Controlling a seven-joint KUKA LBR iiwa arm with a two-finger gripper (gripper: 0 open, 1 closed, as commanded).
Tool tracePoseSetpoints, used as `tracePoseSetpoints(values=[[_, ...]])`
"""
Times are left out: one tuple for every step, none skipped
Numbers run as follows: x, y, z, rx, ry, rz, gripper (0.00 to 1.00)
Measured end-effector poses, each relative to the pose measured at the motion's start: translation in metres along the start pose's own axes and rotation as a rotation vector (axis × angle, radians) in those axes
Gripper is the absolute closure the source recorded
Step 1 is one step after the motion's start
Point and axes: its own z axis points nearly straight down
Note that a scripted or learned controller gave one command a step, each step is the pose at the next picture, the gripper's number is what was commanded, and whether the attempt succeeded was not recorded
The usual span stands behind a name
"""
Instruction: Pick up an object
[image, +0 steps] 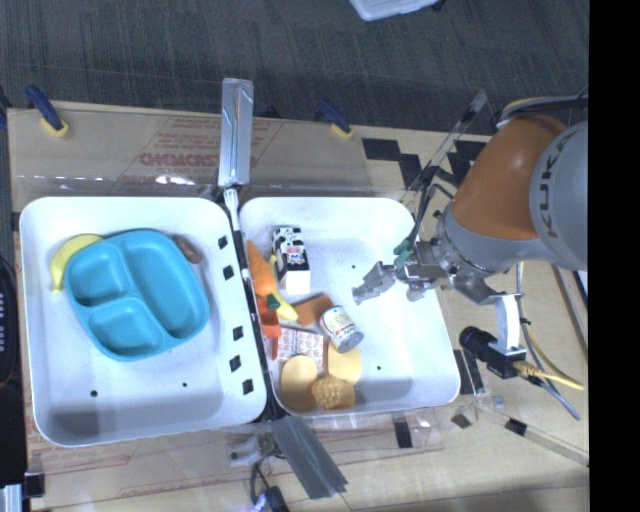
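From the camera above the tabletop, the gripper (372, 284) hangs over the right bin (400, 215), toward its 3 o'clock side, with bare white floor beneath it. Its fingers look slightly apart with nothing between them, though they are small and blurred here.

The closest candidate for a pick is the small can (342, 328), lying on its side just at the gripper's 7 o'clock, near but apart from it. Its long axis runs roughly from 11 to 5 o'clock, so I judge the fingers would need to close across that axis. It looks like smooth metal with a printed label, round and likely to roll.

The other objects crowd the bin's 9 o'clock wall: an orange carrot-shaped toy (262, 275) lying along 12 to 6, a black-and-white carton (291, 250) at its 2 o'clock, a flat brown block (312, 307), a printed card (299, 347), and pale round food pieces (318, 381) at the bin's 6 o'clock end.

The left bin (40, 330) bears a glossy blue divided plate (138, 292), with a yellow banana (68, 257) tucked at its 10 o'clock edge and a small brown thing (188, 248) at its 2 o'clock.
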Motion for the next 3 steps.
tracePoseSetpoints(values=[[0.036,-0.013,-0.069,-0.006,-0.003,0.232,0.0],[0.063,-0.005,0.089,-0.016,-0.003,0.067,0.0],[0.038,0.016,0.136,-0.003,-0.002,0.072,0.0]])
